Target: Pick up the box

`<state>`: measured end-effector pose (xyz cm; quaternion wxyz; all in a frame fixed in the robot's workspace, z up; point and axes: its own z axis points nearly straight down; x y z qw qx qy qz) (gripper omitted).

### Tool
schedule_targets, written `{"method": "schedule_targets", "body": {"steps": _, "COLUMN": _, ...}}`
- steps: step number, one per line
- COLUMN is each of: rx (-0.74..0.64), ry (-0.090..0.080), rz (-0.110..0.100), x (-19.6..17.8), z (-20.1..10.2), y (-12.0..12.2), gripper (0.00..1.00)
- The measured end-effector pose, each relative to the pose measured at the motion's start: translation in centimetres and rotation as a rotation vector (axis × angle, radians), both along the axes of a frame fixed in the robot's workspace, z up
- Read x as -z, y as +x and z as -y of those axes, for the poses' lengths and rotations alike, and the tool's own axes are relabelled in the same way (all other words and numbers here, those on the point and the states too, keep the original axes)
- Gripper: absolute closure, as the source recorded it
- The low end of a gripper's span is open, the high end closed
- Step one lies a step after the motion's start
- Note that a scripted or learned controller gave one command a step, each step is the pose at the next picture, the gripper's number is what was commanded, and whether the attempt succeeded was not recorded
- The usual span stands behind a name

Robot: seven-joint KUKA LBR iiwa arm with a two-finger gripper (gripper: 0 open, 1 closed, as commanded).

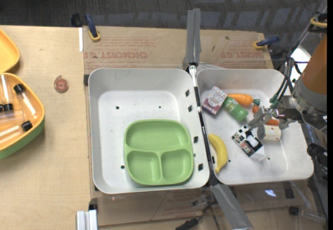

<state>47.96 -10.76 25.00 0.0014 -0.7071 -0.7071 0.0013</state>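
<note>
Seemingly mid-attempt, the gripper (264,120), its state impossible to tell, hovered over the unlifted box (247,141) in the right bin (296,169)

The divided plate (158,151) lay in the left bin (104,119). In the right bin (291,166), the box (214,100) sat at the back left, the carrot (240,99) to its right, the banana (219,152) in front. The gripper (261,124) hovered near what was perhaps a small carton (246,141).
</note>
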Motion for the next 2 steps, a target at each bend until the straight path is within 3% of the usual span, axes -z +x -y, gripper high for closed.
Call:
{"method": "schedule_targets", "body": {"steps": 1, "rx": 0.002, "ry": -0.001, "rz": -0.002, "x": -0.8, "z": 0.1, "y": 0.0, "gripper": 1.00}}
{"method": "schedule_targets", "body": {"steps": 2, "rx": -0.064, "ry": -0.001, "rz": 0.002, "x": 0.3, "z": 7.0, "y": 2.6, "gripper": 1.00}}
